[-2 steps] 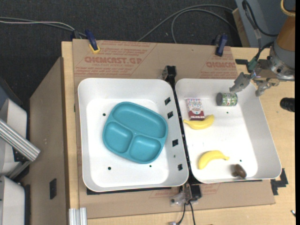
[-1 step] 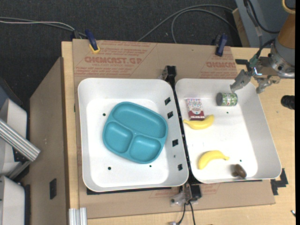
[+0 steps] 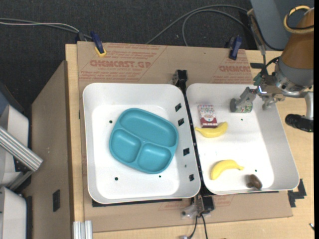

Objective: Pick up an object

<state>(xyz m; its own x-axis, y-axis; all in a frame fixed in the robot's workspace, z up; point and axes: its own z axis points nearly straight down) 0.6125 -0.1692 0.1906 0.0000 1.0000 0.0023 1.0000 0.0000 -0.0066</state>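
While the arm (image 3: 297, 49) hangs over the right bin (image 3: 279, 148), its gripper (image 3: 254, 101) spreads wide, holding nothing. Two bananas wait: upper banana (image 3: 212, 130) touches a small box (image 3: 207, 115), while lower banana (image 3: 224, 168) lies freer, light, smooth, probably best pinched mid-curve, clear of the rim.

Two white bins (image 3: 94, 133) sit side by side on a brown printed cardboard sheet (image 3: 124, 59), clamped by blue clips (image 3: 98, 45); black cables (image 3: 199, 14) trail behind.
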